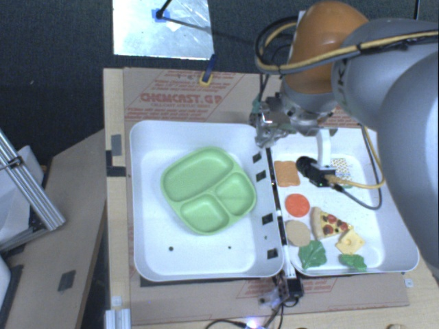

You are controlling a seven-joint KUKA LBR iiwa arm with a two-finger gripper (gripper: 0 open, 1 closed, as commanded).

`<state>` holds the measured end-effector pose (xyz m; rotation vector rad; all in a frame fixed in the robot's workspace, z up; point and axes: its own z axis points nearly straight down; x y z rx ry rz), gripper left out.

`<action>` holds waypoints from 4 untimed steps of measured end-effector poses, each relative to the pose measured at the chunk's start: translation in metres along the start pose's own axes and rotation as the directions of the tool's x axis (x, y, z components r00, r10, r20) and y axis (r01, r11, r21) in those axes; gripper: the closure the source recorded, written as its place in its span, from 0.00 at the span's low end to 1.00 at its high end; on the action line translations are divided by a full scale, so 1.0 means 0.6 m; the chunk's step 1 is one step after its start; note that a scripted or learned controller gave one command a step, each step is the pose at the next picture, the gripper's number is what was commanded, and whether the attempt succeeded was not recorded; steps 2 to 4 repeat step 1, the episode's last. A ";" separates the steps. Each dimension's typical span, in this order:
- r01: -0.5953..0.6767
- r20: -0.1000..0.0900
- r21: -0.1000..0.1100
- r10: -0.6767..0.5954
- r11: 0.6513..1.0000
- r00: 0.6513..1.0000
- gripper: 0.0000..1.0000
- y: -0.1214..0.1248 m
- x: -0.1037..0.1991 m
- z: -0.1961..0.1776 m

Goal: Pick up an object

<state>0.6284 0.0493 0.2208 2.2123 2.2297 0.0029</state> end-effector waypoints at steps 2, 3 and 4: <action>0.000 0.000 0.001 0.000 1.000 1.000 1.00 -0.024 0.023 -0.016; 0.000 0.000 0.001 0.000 1.000 1.000 1.00 -0.024 0.023 -0.016; 0.000 0.000 0.001 0.000 1.000 1.000 1.00 -0.024 0.023 -0.016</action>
